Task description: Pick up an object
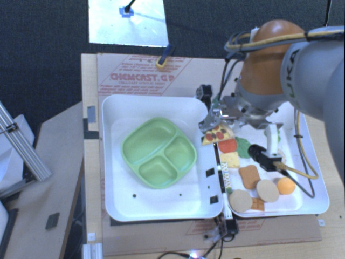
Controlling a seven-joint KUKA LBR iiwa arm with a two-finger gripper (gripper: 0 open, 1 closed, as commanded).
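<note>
From where I stood, the arm (302, 63) reached over the right bin (318, 190), its gripper (211, 124) low at that bin's near-left corner, right above a pizza slice (217, 134). I could not tell how its fingers stood. The toy food lay crowded in that bin: a red piece (227, 145), a yellow block (230, 159), a green piece (243, 144), a brown cracker (249, 176), two pale round discs (267, 190) and an orange ball (285, 185). The left bin (116, 198) held a green divided plate (158, 152).
</note>
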